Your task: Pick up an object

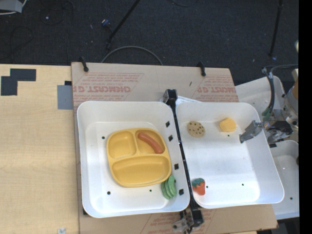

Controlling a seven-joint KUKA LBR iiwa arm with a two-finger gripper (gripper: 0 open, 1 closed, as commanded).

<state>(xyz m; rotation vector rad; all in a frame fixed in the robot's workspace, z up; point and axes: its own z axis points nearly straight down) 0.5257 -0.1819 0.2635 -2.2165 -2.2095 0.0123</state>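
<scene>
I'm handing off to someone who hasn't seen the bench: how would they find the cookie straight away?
Start at the right-hand white bin. Along its far side lie two small things; the cookie is the one nearer the divider between the bins, with the yellow piece on its other side, toward the pincer. It is the flat tan round speckled with dark chips; its neighbour is plain yellow.

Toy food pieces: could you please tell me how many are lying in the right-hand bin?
3: a cookie near the far left, a yellow piece to its right, and a red-and-green piece at the near left corner. Nothing seems hidden.
</scene>
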